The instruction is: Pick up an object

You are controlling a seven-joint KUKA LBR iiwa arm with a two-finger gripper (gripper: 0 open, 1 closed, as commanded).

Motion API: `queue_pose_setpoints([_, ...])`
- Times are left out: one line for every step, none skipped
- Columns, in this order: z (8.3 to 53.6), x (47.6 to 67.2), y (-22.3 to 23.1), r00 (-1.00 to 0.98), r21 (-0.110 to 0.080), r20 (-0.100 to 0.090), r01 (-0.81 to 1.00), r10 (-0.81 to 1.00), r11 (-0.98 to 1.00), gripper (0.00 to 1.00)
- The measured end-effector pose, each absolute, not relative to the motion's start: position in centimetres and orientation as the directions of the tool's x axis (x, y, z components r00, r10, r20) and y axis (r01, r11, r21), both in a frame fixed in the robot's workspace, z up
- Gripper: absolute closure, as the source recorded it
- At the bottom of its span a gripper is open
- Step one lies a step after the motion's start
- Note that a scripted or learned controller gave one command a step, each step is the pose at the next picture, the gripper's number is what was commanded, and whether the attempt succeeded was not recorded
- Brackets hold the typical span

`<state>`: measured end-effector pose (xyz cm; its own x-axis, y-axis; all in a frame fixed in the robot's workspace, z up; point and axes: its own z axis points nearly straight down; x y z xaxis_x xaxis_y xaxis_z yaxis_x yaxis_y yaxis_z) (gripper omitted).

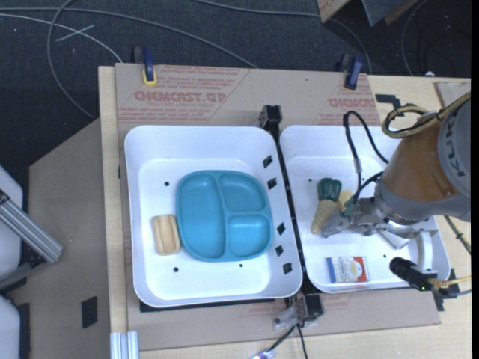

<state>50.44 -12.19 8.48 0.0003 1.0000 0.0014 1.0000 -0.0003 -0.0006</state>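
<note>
Nearest you in the right bin (430, 271) lies a small white card (348, 269) with red and blue print, flat on the floor. Just beyond it, your gripper (338, 223) sits low at the ice-cream cone (324, 215), which lies tilted against a green piece (329, 189); I cannot tell how it is set. Farther left, the other bin (142, 200) holds a blue divided plate (224, 215) with a tan block (165, 234) beside it.

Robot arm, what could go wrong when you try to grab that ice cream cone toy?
The jaws' tip sits right beside the cone, so it may nudge the cone aside instead of catching it. The green toy touches the cone's top and could get dragged along. The cone lies close to the bin wall and might get pushed against it, making it harder to grab.
</note>
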Motion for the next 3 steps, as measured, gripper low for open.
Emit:
queue_pose_setpoints([9.6,50.5,-12.2,0.0,0.001,0.002,1.0,1.0,0.0,1.0])
queue_pose_setpoints([14.1,51.0,-11.6,-0.001,0.004,0.0,1.0,1.0,0.001,1.0])
queue_pose_setpoints([20.4,51.3,-12.0,-0.001,0.007,-0.001,1.0,1.0,0.001,1.0])
